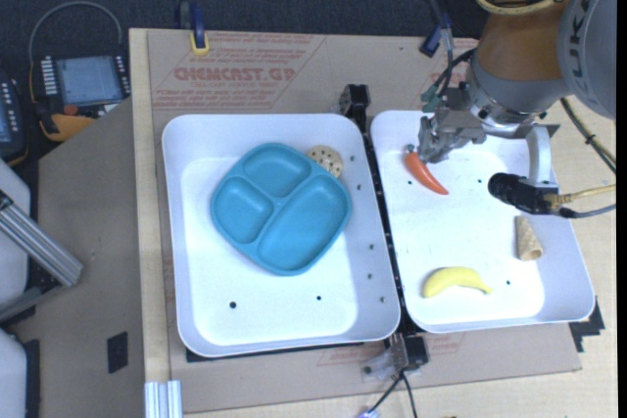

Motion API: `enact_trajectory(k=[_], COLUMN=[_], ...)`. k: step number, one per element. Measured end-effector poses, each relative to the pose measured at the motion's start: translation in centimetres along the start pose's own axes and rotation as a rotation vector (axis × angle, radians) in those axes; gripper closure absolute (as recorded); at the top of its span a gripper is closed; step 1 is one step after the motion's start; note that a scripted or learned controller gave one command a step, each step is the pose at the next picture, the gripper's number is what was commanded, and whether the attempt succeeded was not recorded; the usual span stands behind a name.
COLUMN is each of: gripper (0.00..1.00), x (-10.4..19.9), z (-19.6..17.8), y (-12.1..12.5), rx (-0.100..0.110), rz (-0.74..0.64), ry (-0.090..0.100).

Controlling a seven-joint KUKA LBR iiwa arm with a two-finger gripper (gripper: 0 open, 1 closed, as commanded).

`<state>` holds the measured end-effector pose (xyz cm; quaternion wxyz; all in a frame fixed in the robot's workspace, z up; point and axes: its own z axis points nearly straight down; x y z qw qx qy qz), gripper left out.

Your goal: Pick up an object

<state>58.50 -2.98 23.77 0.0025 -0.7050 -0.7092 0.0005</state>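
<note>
The arm (pixel 534 24) reaches into the right bin (pixel 568 303); the left bin (pixel 186 210) holds a blue plate (pixel 282 207) with a cookie (pixel 324 159) just beside it. The gripper (pixel 437 144) hangs at the upper end of the carrot (pixel 427 172), probably its target. I cannot tell its state. A banana (pixel 455 282) lies nearer the front.
</note>
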Motion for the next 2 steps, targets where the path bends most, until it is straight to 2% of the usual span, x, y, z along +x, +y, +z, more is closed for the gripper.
enact_trajectory(k=[1,2], gripper=[1.0,1.0], x=[5.3,9.7], z=[-0.2,-0.7], y=[-1.3,-3.6], rx=[-0.001,0.0], rz=[0.0,0.001], ry=[0.001,0.0])
